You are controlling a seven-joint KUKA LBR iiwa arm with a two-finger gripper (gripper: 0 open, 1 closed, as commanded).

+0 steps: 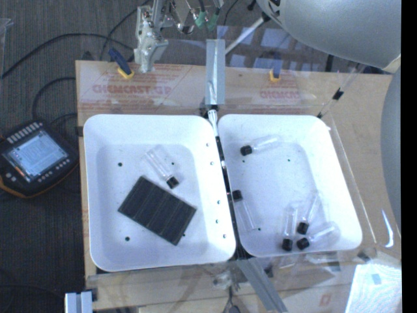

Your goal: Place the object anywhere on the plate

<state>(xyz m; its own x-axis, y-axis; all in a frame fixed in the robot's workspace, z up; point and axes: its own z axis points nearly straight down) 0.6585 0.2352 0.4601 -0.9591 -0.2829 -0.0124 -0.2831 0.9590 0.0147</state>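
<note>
A dark ribbed rectangular plate (157, 210) lies flat and turned at an angle in the left bin (104, 240). A clear vial (158, 162) with a black cap lies on the bin floor just above the plate's far edge, cap end toward the plate. It is beside the plate, not on it. My gripper (146, 52) hangs high at the top left, beyond the far rim of the left bin and over the bench's back edge. It is well apart from both vial and plate, and I see nothing in it.
The right bin (339, 175) holds several clear black-capped vials, one near its far side (260, 144) and a cluster at the near right (303, 223). A metal divider post (214, 74) stands between the bins at the back. The arm's grey body (339, 12) looms at the top right. A pendant (34, 156) lies left of the bench.
</note>
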